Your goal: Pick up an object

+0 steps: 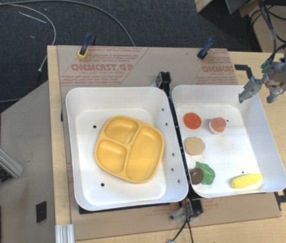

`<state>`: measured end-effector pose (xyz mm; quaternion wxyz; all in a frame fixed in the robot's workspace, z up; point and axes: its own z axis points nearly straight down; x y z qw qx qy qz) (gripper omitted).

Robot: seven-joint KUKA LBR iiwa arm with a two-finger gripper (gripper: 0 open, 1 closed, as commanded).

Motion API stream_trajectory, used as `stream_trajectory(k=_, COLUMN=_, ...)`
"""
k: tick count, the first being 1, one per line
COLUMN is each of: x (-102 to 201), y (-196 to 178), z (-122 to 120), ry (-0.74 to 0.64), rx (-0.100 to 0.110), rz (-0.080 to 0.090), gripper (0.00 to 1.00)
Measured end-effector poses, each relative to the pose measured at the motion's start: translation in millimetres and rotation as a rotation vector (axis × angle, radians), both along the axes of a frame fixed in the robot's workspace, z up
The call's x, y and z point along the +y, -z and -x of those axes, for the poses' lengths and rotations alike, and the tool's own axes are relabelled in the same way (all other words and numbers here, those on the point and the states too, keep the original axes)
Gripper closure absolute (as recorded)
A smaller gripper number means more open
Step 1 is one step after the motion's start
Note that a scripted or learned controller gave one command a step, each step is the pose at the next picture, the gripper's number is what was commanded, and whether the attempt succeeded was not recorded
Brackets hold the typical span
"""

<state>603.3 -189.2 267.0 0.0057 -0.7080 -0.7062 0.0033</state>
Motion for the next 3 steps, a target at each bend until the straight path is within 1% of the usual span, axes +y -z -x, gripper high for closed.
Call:
stream_trajectory(k=1, x=0, y=-6, z=-2, ry=-0.003, rx=-0.011, rz=0.003, gripper=0.0)
stream_trajectory(k=2, x=10, y=42, z=-6, ry=-0.004, rx=-0.009, rz=0.001, gripper=0.0)
stream_trajectory(k=3, x=5, y=87, z=0, ry=-0.002, rx=-0.006, rz=0.001, gripper=0.0)
